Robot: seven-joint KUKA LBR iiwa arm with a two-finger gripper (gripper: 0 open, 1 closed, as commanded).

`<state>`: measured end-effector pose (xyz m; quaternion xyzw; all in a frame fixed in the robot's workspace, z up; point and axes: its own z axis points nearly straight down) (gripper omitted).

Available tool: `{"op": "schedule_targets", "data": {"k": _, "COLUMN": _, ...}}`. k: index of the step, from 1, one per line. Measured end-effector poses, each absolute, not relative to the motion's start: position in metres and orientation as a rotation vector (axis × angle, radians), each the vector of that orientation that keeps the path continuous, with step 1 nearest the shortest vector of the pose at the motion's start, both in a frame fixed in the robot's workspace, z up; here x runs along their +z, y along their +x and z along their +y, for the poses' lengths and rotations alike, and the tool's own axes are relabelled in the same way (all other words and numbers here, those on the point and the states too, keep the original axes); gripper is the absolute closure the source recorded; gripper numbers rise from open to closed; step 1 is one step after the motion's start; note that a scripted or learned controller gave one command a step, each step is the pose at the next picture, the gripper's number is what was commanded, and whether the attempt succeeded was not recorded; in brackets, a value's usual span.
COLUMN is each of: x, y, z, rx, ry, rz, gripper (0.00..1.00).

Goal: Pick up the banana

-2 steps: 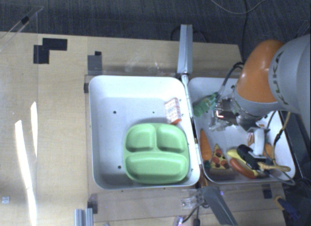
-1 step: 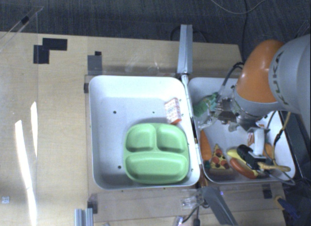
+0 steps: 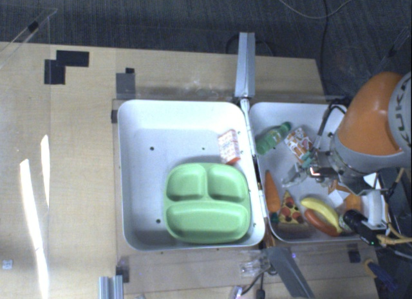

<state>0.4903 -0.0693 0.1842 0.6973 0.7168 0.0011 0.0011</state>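
**Arm over the right bin, banana at its near edge**

The banana point(image 3: 322, 209) lies in the right bin point(image 3: 270, 114), close to that bin's near edge and toward its right side. A red, sausage-shaped item point(image 3: 320, 222) lies just beside it on the near side, touching or nearly so. The pincer point(image 3: 308, 170) hangs over the middle of the right bin, above and a little left of the banana; whether it is spread or pressed together cannot be told from this view, and nothing is visibly pinched in it. The grey arm with its orange band point(image 3: 368, 121) covers the bin's right side.

Along the right bin's left wall lies a carrot point(image 3: 273, 192), with a small multicoloured toy point(image 3: 291, 213) near its lower end. A green bottle point(image 3: 273, 136) rests toward the far left corner, and a printed packet point(image 3: 296, 142) lies just right of it.

The left bin point(image 3: 138, 163) carries a green divided tray point(image 3: 208, 202) in its near right part, and a small red-and-white packet point(image 3: 229, 146) sits against its right wall. Both bins stand side by side on the desk point(image 3: 64, 195).
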Motion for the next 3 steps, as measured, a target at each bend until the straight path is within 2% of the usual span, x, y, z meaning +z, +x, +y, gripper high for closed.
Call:
{"op": "schedule_targets", "data": {"k": 1, "x": 0.098, "y": 0.489, "z": -0.095, "rx": 0.004, "ry": 2.124, "rz": 2.302, "gripper": 0.00}}
{"op": "schedule_targets", "data": {"k": 2, "x": 0.090, "y": 0.493, "z": -0.137, "rx": 0.027, "ry": 2.078, "rz": 2.361, "gripper": 0.00}}
{"op": "schedule_targets", "data": {"k": 3, "x": 0.101, "y": 0.495, "z": -0.140, "rx": 0.027, "ry": 2.071, "rz": 2.348, "gripper": 1.00}}
